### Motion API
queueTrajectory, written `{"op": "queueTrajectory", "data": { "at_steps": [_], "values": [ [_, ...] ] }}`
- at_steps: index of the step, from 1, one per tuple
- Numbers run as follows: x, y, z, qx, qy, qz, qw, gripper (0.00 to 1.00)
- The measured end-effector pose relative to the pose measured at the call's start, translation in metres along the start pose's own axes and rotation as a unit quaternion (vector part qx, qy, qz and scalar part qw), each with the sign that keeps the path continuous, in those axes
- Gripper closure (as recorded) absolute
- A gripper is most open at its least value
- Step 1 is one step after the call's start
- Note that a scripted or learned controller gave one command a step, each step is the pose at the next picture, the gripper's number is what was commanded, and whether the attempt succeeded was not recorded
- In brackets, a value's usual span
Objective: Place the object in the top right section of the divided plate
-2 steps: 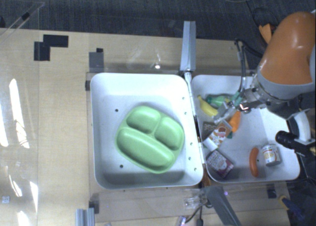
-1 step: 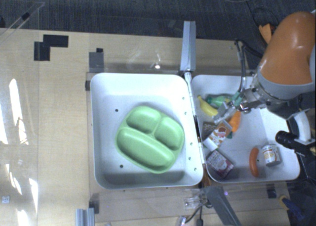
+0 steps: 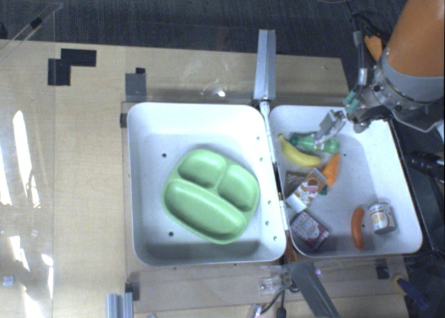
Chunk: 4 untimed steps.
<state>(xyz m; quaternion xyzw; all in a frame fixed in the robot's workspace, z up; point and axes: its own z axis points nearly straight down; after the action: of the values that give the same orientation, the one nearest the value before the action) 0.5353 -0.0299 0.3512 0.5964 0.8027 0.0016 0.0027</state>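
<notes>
Start at the left bin (image 3: 142, 170), where the green divided plate (image 3: 212, 193) lies tilted on the white floor, its long compartment toward you and two smaller ones behind; the one you want is the right-hand small section (image 3: 236, 186), and nothing sits in it yet. Keep that tilt in mind, because a drop aimed at the plate's middle would land on a ridge. Cross the grey divider (image 3: 265, 66) into the right bin (image 3: 407, 226), where the candidates crowd together: a yellow banana (image 3: 299, 154) touching a green object (image 3: 321, 145), an orange carrot (image 3: 332, 169) just beside them, a small bottle (image 3: 306, 191), a dark packet (image 3: 309, 229), an orange piece (image 3: 357, 227) and a small can (image 3: 380, 217). Your gripper (image 3: 332, 126) hangs over the green object and the banana's tip, and at this angle you cannot tell whether its fingers are apart or together, nor whether anything sits between them, so treat nothing as held. Which item counts as the object is not settled by what you see; the green one under the tool looks likeliest. Come straight down, centre on that one alone, and confirm the grip before lifting, since the banana could drag along.
</notes>
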Motion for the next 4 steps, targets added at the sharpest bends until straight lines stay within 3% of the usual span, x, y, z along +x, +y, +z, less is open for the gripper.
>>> {"op": "queueTrajectory", "data": {
  "at_steps": [1,2,3,4],
  "values": [
    [-0.068,-0.038,-0.065,-0.001,-0.001,-0.17,0.9855,0.0],
    [-0.164,-0.066,-0.086,-0.001,-0.003,-0.334,0.9425,0.0],
    [-0.144,-0.057,-0.013,0.0,-0.002,-0.308,0.9514,0.0],
    [-0.144,-0.054,-0.026,-0.003,-0.006,-0.312,0.9501,1.0]
  ]
}}
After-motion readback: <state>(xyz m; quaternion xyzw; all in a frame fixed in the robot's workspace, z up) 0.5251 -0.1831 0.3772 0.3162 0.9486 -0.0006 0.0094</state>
